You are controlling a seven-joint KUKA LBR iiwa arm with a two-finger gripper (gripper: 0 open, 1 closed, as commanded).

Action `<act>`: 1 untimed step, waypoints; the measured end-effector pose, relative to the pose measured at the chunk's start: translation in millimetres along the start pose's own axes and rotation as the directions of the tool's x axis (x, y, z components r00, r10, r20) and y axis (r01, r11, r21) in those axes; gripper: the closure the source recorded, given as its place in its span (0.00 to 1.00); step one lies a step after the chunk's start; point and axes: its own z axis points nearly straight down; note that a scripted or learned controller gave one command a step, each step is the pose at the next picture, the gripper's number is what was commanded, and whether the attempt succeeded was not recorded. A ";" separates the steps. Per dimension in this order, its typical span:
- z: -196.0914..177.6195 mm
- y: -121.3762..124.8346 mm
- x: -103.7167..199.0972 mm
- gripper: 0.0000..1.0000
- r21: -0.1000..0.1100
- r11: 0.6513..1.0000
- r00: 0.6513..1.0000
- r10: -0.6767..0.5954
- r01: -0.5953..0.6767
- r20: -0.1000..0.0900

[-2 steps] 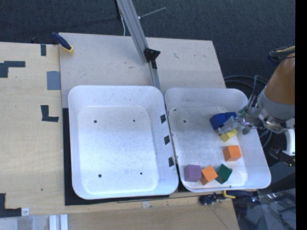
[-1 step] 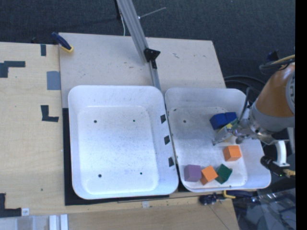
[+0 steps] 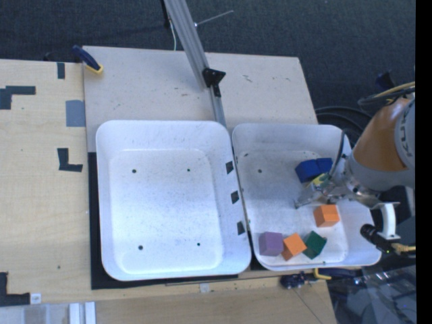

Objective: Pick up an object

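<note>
The right bin (image 3: 270, 147) holds several small objects. A blue piece (image 3: 312, 168) lies toward its far right, with a small yellow bit at its near edge. An orange cube (image 3: 327, 215) sits just below the gripper. Along the near wall a purple cube (image 3: 271, 243), a second orange cube (image 3: 293, 246) and a green cube (image 3: 314, 244) lie in a row. My gripper (image 3: 316, 194) hangs low inside this bin, between the blue piece and the first orange cube. The grey arm with its orange band (image 3: 378, 140) comes in from the right.
The left bin (image 3: 162, 130) stands beside the right one, their walls meeting at the middle. A slanted metal rail (image 3: 192, 39) runs from the top down to the bins' shared far corner. A blue-and-yellow tool (image 3: 88, 58) lies on the bench at the far left.
</note>
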 end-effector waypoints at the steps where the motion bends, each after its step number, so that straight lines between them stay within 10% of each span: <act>1: -10.7 0.4 0.8 1.00 -0.001 1.000 1.000 -0.002 0.002 -0.001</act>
